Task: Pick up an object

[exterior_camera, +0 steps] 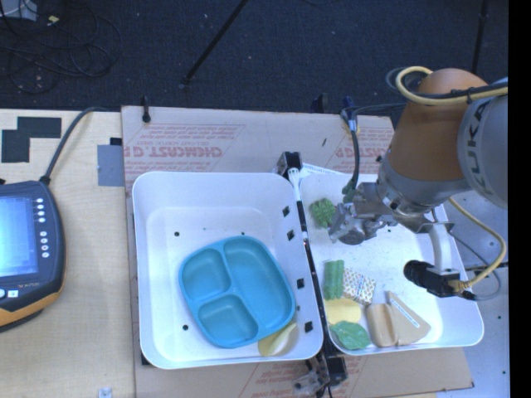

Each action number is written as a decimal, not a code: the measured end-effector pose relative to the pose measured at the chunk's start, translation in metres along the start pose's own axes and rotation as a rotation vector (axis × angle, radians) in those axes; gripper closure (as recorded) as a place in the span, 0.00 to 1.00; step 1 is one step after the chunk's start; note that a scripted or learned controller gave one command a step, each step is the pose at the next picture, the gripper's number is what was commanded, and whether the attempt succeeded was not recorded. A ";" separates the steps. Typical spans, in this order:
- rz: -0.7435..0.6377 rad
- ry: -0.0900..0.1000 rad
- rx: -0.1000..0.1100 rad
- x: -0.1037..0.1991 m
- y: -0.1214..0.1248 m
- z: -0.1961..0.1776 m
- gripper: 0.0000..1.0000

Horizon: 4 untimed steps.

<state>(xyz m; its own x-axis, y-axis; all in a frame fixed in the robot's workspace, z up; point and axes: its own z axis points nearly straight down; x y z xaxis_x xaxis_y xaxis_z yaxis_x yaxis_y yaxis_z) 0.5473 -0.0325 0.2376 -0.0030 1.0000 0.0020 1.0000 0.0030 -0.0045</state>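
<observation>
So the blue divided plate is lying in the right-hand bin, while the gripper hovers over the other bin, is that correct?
Not quite: the camera view shows the blue divided plate lying in the left-hand bin, not the right-hand one. The gripper does hover over the other bin, the right-hand one, which holds the small green, yellow and tan items.

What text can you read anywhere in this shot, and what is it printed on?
"CHEMCAST GP" or close to it, in red, upside down and partly blurred, repeated on the cardboard sheet under the two bins.
"KU", white letters cut off at the frame edge, on the arm.
The teach pendant has a lit screen and buttons; their markings are too small to read.
More red print on the cardboard below the bins is too blurred to read.
</observation>
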 end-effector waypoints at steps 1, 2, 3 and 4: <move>0.003 -0.001 -0.001 0.018 0.004 -0.018 1.00; 0.002 -0.002 -0.001 0.040 0.018 -0.004 1.00; 0.002 -0.002 0.002 0.067 0.019 0.021 1.00; 0.006 -0.003 -0.002 0.010 0.027 0.007 1.00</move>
<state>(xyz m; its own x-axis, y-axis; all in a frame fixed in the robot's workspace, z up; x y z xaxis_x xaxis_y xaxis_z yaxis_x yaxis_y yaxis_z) 0.5741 -0.0221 0.2305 0.0029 1.0000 -0.0010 1.0000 -0.0029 -0.0029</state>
